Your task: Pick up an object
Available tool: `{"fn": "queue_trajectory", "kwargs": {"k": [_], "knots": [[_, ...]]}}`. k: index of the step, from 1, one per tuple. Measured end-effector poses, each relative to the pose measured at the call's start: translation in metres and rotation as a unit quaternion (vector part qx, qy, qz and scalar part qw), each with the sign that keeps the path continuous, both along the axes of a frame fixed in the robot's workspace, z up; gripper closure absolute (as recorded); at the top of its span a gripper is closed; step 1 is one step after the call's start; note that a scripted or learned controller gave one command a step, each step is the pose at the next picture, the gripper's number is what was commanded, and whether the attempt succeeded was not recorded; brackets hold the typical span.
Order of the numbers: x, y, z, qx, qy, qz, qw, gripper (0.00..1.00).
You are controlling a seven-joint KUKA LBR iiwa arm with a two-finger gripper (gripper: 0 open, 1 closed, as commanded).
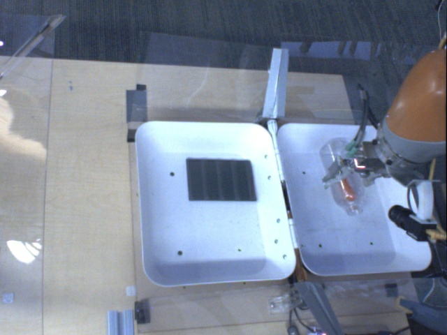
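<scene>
**Hand over right bin, on clear object**

We see the arm (419,110) coming in from 3 o'clock, the hand (347,169) low over the right bin (363,257). A clear plastic object with an orange-red part (347,190) sits in that bin's upper middle, right at the fingertips; we can't tell if the fingers are open or clamped on it. At 9 o'clock from it, the left bin (209,257) holds a dark ribbed rectangle (221,180). Both bins rest on the wooden tabletop (77,187).
</scene>
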State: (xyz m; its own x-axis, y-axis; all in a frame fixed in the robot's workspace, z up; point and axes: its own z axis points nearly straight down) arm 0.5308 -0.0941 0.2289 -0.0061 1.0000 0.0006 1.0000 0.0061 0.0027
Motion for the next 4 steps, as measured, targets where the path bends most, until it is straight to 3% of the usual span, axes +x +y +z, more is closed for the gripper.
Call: {"fn": "queue_trajectory", "kwargs": {"k": [1, 2, 3, 4], "knots": [[0.045, -0.064, -0.073, -0.0006, 0.001, 0.013, 0.9999, 0.0], [0.07, -0.111, -0.1, -0.0005, -0.001, -0.055, 0.9985, 0.0], [0.085, -0.108, -0.131, -0.0014, -0.003, 0.029, 0.9996, 0.0], [0.046, -0.079, -0.125, 0.0003, 0.0, -0.031, 0.9995, 0.0]]}}
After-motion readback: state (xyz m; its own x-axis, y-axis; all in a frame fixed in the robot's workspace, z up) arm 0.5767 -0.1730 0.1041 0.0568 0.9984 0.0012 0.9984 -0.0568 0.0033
